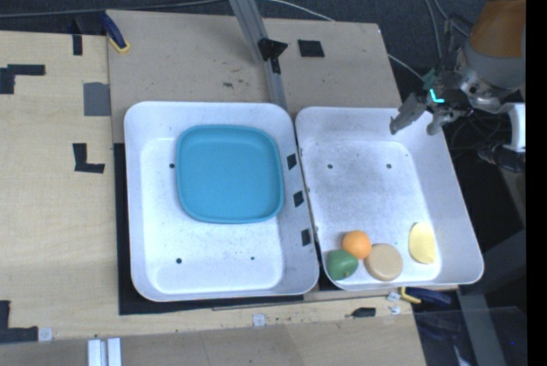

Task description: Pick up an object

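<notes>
Four small pieces sit along the right bin's (444, 185) near edge: a green one (341, 264), an orange ball (356, 244), a tan disc (384, 262) and a yellow piece (421, 243). I see the claw (417, 117) over that bin's far right corner, fingers spread, gripping nothing. A blue plate (229, 173) lies in the left bin (145, 185).

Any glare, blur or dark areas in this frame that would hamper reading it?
Camera view: bins evenly lit, no harsh glare on the blue plate; the end effector is soft and small against the right bin's rim; the floor around the bench is dark; a bright spot sits at the top edge.
</notes>
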Motion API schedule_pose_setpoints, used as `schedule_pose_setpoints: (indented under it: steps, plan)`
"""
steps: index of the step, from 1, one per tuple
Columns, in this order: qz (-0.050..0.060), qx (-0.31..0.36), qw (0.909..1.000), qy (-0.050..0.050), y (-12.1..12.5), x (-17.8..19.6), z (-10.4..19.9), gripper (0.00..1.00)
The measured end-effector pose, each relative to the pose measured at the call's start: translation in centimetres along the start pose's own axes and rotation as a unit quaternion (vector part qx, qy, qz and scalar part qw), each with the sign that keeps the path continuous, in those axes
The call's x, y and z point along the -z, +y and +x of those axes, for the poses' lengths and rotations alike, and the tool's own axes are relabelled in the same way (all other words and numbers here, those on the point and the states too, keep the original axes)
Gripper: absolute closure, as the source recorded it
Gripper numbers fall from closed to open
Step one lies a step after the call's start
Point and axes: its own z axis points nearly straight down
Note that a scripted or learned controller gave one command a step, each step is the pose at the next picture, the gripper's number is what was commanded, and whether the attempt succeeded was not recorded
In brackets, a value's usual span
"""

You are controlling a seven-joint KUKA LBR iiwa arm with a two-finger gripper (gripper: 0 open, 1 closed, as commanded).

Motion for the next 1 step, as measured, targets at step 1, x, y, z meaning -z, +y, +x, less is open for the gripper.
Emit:
schedule_pose_setpoints:
  steps: [1]
  plan:
    - [0.000,0.000,1.0000,0.000,0.00,0.00,0.00,0.00]
